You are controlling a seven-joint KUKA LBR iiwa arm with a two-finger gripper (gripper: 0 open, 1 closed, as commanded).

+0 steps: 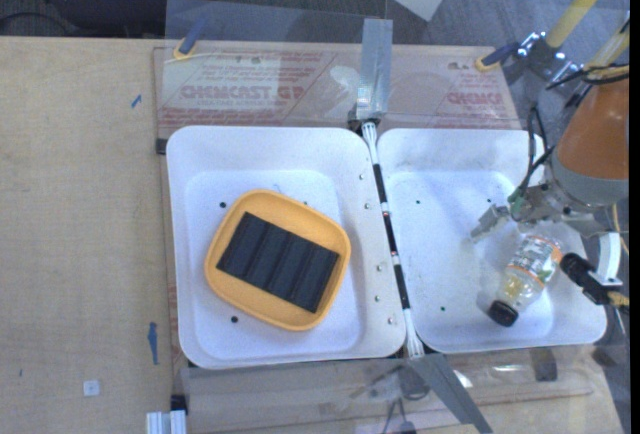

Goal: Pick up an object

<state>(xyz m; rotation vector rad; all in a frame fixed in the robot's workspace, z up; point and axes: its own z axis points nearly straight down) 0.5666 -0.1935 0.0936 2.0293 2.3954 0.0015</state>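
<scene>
Across the surface (80, 222), two white bins (190, 252) sit side by side; the left holds a yellow tray (278, 259). Near the right bin's front right corner lies a small bottle (522, 278), light, smooth, likely slippery, best taken across its body. Label unreadable. Whether the claw (520, 212) is open, I cannot tell.

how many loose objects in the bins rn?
2. A yellow tray lies in the left bin; a small bottle lies in the right bin, under the end effector, which may hide more.
</scene>
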